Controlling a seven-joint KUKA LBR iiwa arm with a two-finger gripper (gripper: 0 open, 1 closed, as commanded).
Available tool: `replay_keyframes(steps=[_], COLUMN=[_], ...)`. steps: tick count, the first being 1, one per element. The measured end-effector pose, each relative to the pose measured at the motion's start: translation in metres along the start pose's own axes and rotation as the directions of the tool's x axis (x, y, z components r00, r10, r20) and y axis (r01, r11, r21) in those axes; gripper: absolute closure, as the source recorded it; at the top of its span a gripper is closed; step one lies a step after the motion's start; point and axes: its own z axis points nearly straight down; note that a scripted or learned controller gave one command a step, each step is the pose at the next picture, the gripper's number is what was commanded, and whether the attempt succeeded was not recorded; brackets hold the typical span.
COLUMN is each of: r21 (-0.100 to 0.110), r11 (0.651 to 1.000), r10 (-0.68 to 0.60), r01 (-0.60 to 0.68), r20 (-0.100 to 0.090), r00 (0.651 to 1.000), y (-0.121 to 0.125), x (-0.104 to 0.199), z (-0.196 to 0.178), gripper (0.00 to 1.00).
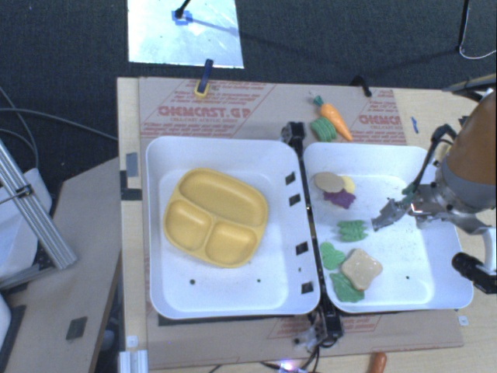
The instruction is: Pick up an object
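Note:
The right bin (404, 169) holds small toy foods: a tan oval piece (328, 182) over a purple piece (340, 199) with a bit of yellow behind, a green leafy piece (352, 229), another green piece (333, 256), and a tan bread slice (362, 267) lying on a green piece (348, 288). My gripper (386, 217) reaches in from the right and hovers over the bin's middle, just right of the green leafy piece. Nothing shows between its fingers.
A yellow divided tray (215, 216) lies in the left bin (171, 162). A toy carrot (335, 117) and a green piece (323, 130) rest on the cardboard behind the right bin. A blue and yellow tool (204, 79) lies at the back left.

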Motion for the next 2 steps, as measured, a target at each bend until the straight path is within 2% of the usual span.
replay_keyframes(steps=[1, 2], r21=[0.001, -0.008], r11=[1.000, 1.000], r10=[0.001, -0.004], r01=[-0.001, 0.004], r20=[-0.004, 0.001], r00=[1.000, 1.000], y=[0.020, 0.077], x=[0.008, 0.008], z=[0.122, 0.115], gripper=[0.00, 0.00])
